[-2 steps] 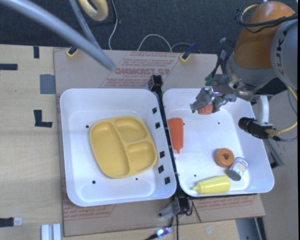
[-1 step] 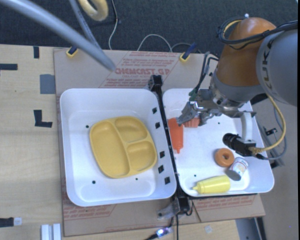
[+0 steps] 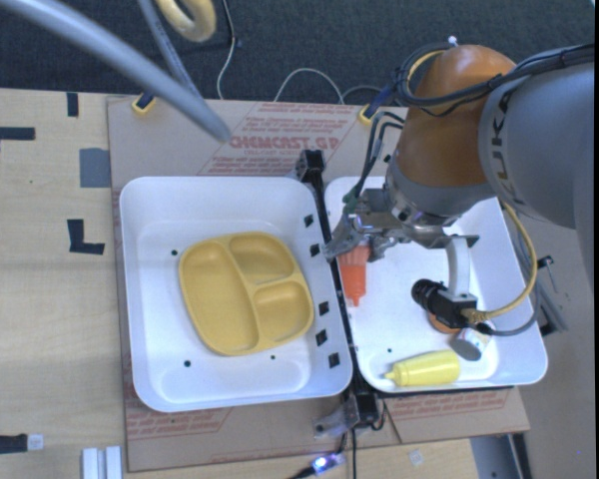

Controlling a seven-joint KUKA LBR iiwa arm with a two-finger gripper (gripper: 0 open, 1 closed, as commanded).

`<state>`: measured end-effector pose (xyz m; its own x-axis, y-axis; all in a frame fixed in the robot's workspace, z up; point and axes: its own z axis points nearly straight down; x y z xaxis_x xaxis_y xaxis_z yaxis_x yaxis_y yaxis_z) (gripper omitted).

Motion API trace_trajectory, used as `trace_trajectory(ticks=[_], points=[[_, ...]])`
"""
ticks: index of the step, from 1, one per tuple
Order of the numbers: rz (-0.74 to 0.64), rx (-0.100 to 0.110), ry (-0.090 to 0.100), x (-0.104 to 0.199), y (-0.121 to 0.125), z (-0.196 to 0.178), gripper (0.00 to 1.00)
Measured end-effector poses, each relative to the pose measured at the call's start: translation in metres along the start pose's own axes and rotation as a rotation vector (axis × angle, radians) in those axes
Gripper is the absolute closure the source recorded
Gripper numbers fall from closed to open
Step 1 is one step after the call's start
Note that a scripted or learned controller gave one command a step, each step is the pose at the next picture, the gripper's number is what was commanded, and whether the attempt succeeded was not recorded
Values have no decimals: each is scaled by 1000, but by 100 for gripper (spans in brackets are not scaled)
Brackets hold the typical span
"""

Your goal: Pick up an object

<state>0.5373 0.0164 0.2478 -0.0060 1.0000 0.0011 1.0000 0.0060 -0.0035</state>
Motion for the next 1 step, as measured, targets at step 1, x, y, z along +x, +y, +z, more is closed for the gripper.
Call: trace_trajectory(ticks=[1], points=[[0,2,0,55,-27,18,100]])
